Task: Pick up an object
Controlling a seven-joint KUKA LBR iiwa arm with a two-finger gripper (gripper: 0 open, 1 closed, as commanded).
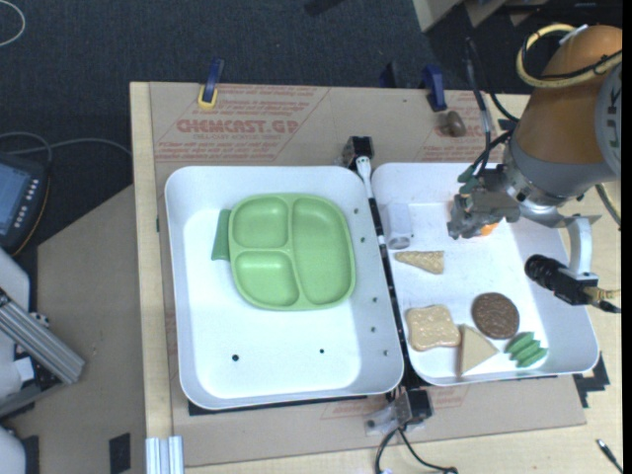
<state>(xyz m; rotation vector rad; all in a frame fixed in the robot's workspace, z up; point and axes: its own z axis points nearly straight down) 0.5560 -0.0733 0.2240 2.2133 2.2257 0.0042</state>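
Note:
My gripper (472,217) hangs low over the upper part of the right bin (553,309), with the arm coming in from the right. A small orange piece (485,228) peeks out from under its tip, mostly hidden by it. Lower in the same bin lie a tan cracker wedge (420,261), a toast slice (433,326), a round brown cookie (495,315), a pale triangular slice (476,352) and green pea pods (525,349). The cracker wedge is a little down and left of the gripper.
The left bin (197,344) holds a green divided plate (291,250). A dark clamp strip (375,235) runs between the bins. A black part of the arm (558,279) juts over the right bin's right side.

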